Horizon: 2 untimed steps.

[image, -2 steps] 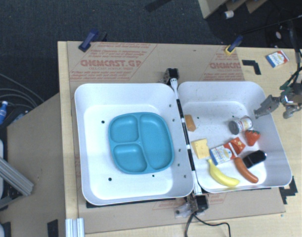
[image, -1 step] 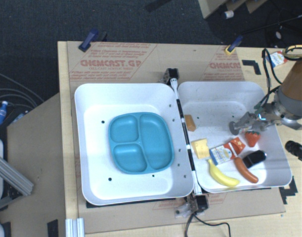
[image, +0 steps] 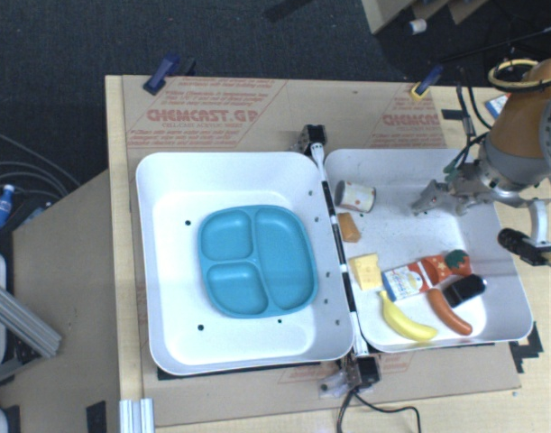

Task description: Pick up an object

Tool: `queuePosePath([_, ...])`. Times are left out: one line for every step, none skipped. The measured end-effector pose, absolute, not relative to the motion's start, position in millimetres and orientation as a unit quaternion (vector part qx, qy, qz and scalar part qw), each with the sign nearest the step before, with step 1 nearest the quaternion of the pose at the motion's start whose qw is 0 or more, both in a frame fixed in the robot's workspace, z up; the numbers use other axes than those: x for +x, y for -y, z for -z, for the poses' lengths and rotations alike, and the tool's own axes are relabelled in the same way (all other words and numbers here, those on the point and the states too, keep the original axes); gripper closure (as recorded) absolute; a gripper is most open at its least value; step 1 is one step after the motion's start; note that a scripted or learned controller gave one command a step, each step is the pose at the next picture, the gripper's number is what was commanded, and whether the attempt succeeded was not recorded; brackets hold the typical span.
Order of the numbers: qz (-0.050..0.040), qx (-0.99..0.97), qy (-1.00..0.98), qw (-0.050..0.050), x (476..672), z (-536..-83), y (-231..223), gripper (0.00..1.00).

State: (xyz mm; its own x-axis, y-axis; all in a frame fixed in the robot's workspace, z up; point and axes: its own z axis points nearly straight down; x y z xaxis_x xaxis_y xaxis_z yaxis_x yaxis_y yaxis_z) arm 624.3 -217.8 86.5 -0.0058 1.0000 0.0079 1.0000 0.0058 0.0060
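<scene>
Banana (image: 406,321) lying flat, long axis diagonal, gripper (image: 435,198) well apart.

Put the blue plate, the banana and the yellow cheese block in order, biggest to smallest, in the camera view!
1. Blue plate, by far the biggest.
2. Banana.
3. Yellow cheese block, slightly smaller than the banana.

Left bin: shallow white plastic bin (image: 167,242), smooth, slight sheen.
Plate: turquoise three-section plastic plate (image: 257,260), smooth, satin.
Bench top: tan printed cardboard sheet (image: 212,115), matt.
Banana: yellow plastic-looking banana (image: 406,322), glossy.
</scene>
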Motion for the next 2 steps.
queuePosePath([0.0008,-0.707,0.708,-0.001,667.2,-85,152,0.00])
queuePosePath([0.0004,-0.706,0.708,-0.002,667.7,-96,152,1.00])
